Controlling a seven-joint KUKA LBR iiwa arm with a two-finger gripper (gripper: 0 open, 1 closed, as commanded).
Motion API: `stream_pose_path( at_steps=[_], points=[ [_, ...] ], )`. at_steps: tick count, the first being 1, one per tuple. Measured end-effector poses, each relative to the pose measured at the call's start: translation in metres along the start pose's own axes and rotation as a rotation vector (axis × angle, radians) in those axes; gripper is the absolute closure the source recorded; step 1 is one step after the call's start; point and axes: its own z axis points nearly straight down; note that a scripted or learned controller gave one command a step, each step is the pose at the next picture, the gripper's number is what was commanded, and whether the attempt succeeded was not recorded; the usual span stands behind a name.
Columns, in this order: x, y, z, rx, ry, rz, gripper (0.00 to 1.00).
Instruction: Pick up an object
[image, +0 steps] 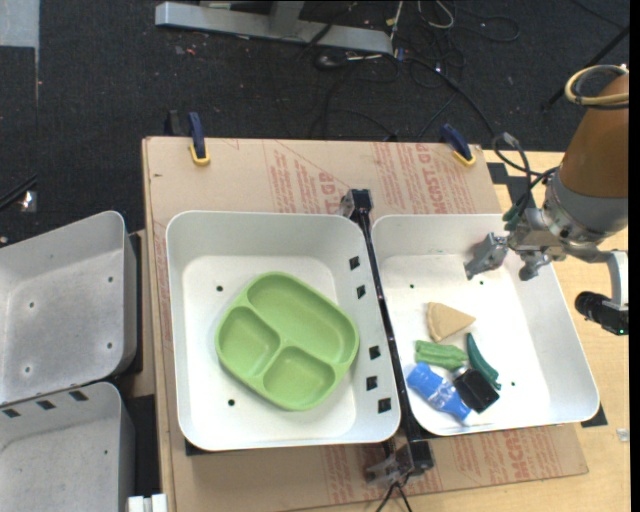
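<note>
Approach step: grey two-finger gripper (510, 255) hangs wide apart w/ nothing in it over right white bin's (560, 330) back, so next it prob. needs to drop toward tan wedge-shaped block (449, 320).

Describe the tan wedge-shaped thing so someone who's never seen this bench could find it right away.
Start at the right-hand white bin, the one without the green divided plate. A small cluster of items lies in its near-left part; the tan wedge sits at the cluster's far end. It alone is tan; its neighbours are green, blue and black.
</note>
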Motion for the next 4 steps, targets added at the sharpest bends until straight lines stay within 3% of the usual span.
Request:
stream_pose_path(
  at_steps=[1,3,4],
  points=[
    [0.0,0.002,-0.006,-0.011,-0.002,-0.002,0.0],
    [-0.005,-0.002,0.084,-0.007,-0.001,0.001,0.0],
    [-0.004,0.002,0.129,-0.02,-0.001,0.0,0.0]
  ],
)
